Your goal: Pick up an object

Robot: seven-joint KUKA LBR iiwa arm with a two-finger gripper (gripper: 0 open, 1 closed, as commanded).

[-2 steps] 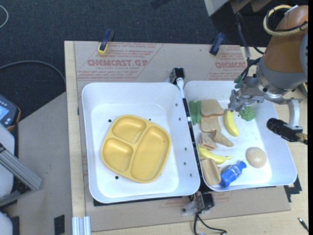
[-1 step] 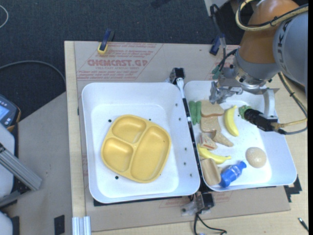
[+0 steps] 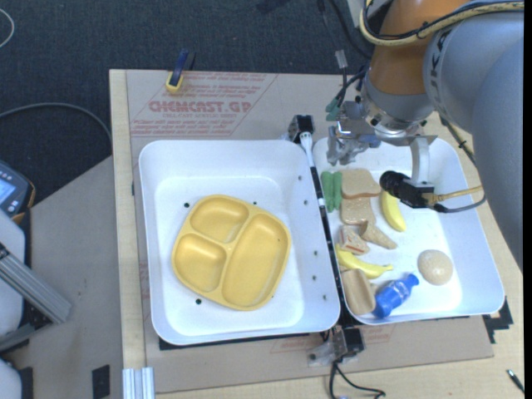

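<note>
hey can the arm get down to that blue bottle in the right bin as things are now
Probably yes. The blue bottle lies uncovered at the near edge of the right bin, nothing on top; the gripper is over the bin's far end.

The shallow left bin (image 3: pixel 158 223) holds a three-section divided plate (image 3: pixel 231 250) near its middle. The right bin (image 3: pixel 475 248), touching it, holds bread slices (image 3: pixel 359 196), with a long pod (image 3: pixel 332 189) to their left and a banana (image 3: pixel 392 210) to their right. Nearer the front lie a round bun (image 3: pixel 435 266) and a small bottle (image 3: pixel 391 296). The gripper (image 3: pixel 349 146) hangs over that bin's far end.
</note>
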